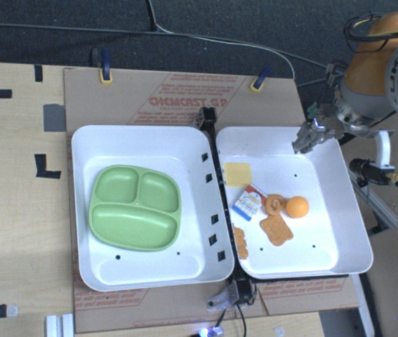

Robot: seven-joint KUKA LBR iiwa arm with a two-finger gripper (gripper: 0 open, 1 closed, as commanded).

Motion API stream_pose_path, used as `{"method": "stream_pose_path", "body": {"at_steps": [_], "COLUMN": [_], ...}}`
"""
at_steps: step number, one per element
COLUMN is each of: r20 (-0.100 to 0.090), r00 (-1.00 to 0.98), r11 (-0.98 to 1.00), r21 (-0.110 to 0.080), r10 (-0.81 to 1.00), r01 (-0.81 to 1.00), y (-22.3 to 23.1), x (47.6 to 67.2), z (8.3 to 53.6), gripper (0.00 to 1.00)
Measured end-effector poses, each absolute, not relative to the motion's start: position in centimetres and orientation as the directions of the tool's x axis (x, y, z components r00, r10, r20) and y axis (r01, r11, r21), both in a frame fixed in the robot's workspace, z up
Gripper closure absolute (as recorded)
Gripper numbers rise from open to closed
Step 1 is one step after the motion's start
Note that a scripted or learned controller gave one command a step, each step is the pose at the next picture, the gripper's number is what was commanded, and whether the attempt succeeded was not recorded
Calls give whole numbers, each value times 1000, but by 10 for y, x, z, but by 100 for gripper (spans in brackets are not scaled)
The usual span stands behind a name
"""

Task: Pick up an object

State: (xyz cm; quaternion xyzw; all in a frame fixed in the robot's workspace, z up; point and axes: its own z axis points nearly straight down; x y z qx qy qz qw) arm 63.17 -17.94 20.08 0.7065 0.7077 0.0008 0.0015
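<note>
Two white bins: left bin holds green divided plate; right bin orange ball, snack packet; pincer state unclear.

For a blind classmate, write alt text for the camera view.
The claw hangs over the right bin's far corner, holding nothing. That bin holds an orange ball, a yellow square and small food pieces; the left bin holds a green divided plate.

A: The arm is cut off by the right edge. Are the gripper fingers open?

B: Too small and dark to tell. The writing on the little packet is blurry too.
</note>
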Motion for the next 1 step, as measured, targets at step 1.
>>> {"method": "stream_pose_path", "body": {"at_steps": [1], "r20": [-2], "r00": [-2], "r11": [2], "r21": [5], "r10": [1000], "r01": [1000], "y": [-179], "x": [633], "z": [254], "gripper": [100]}}
